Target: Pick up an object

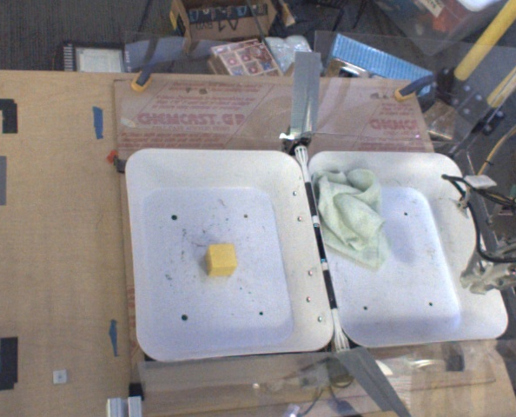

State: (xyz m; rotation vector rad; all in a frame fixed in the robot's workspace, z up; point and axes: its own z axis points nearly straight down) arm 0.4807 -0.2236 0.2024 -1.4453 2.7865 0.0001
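Arm parked at the right edge

You'll find the yellow block (222, 260) far left of the gripper (492, 276), perhaps; its grip state I cannot tell.

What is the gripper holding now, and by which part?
It cannot be told. The yellow block lies loose in the left bin, and the pale green cloth lies crumpled in the right bin.

Two white bins sit side by side on a wooden bench (49, 233): left bin (154, 320), right bin (432, 320). Clear sheet (241, 115) with red lettering lies behind them, metal divider strip (305, 94) upright between. Blue tape marks (97, 122) on bench, clutter beyond.
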